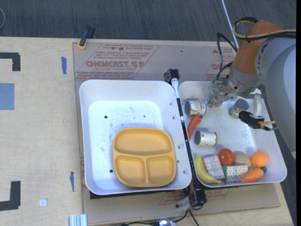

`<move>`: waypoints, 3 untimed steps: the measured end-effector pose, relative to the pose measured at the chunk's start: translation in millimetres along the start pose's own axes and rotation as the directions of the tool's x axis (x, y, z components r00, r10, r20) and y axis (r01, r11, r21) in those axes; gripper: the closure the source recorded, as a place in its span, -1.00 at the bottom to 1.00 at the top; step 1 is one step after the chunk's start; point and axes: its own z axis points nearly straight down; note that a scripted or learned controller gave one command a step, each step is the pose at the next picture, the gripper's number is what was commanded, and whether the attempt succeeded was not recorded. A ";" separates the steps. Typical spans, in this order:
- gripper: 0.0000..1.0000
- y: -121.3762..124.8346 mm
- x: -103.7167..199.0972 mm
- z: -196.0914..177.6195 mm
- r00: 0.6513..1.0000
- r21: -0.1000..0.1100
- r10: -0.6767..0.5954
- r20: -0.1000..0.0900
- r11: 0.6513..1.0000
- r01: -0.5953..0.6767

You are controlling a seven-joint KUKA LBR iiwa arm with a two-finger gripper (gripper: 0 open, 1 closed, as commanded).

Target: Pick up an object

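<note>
My gripper hangs over the back of the right bin, just right of a small tin can lying on its side. A greenish round thing lies right of the gripper, partly hidden by the wrist. In front of the can lie an orange-red pepper and a second small can. The bin's front holds a banana, a red tomato, an orange, a carrot and two patterned packets. Nothing shows in the gripper's grasp.
The left bin holds a yellow divided plate at its front right. A black divider rail runs between the bins. The grey arm with its orange band reaches in from the upper right.
</note>
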 end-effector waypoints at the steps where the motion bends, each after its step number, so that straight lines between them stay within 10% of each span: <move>1: 1.00 0.6 -23.6 -15.7 1.000 -0.005 -0.001 0.002 1.000 0.001; 2: 1.00 0.7 28.2 -0.1 1.000 -0.002 -0.002 -0.001 1.000 0.002; 3: -1.00 0.3 27.8 0.5 1.000 0.000 -0.002 0.000 1.000 0.002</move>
